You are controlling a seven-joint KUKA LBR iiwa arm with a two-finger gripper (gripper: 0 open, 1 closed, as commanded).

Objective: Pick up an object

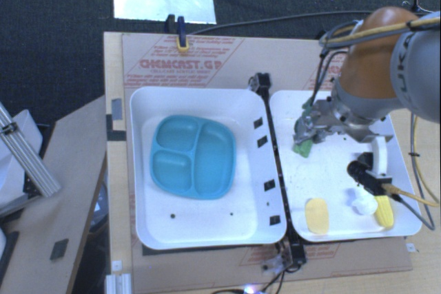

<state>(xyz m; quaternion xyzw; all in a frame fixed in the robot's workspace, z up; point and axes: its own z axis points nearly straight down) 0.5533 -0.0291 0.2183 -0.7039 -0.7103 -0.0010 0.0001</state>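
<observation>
Pale yellow oval piece (317, 215) is closest to the camera, at about 7 o'clock in the right bin (329, 175), near the front wall. At 5 o'clock in the same bin is a brighter yellow piece (384, 211). A small white piece (360, 202) is on its 9 o'clock side, touching or just beside it, can't tell which.

My gripper (307, 127) is at about 10 o'clock in the right bin, low over the floor and close to the divide between the bins. Green piece (302, 147) lies right at the gripper's 6 o'clock, at the tip. Can't tell how far open the gripper is, or whether it has hold of the green piece or just sits above it. That spot is too small and blurred to read.

My arm (379, 72) comes in from 3 o'clock, orange band uppermost.

Left bin (148, 217) has a blue divided plate (193, 156) lying flat at about centre, well apart from the gripper. Both bins sit side by side on the counter (207, 60), with their walls meeting along the middle.
</observation>
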